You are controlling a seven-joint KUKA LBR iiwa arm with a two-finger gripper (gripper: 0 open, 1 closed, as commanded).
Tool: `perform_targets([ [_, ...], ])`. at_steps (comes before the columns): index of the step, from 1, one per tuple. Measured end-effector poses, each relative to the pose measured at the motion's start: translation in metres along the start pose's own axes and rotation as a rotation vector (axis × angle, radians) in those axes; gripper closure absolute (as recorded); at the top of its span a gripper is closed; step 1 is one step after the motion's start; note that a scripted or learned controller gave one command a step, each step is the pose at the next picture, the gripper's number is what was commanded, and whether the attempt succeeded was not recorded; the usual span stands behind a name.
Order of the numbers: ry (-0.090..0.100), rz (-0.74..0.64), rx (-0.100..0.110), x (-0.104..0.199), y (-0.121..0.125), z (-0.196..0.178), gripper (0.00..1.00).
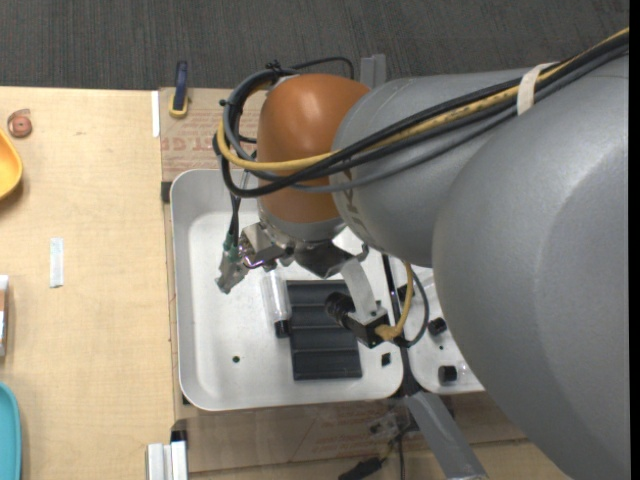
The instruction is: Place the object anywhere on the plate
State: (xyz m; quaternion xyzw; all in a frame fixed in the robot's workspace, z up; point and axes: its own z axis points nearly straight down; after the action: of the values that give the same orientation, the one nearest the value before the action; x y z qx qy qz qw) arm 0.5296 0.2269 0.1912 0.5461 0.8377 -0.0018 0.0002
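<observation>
my gripper (262,266) down in the left white bin (190,268), tucked under my own wrist (300,148) so can't tell how open it is or whether it's got anything, small dark speck (236,359) on the bin floor nearby, could be the object, can't tell

bin (203,368): smooth white plastic | bench (90,218): matt pale wood | arm (520,218): smooth grey
</observation>
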Motion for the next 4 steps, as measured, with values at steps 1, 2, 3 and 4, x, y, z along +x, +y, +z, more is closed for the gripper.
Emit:
perform_targets([
  [1, -0.002, 0.003, 0.003, -0.002, 0.0, -0.008, 1.0],
  [2, 0.0, -0.088, -0.001, -0.017, 0.001, -0.192, 1.0],
  [3, -0.001, -0.403, -0.002, -0.001, -0.019, -0.214, 1.0],
  [4, -0.001, -0.524, -0.004, -0.052, -0.039, -0.25, 1.0],
])
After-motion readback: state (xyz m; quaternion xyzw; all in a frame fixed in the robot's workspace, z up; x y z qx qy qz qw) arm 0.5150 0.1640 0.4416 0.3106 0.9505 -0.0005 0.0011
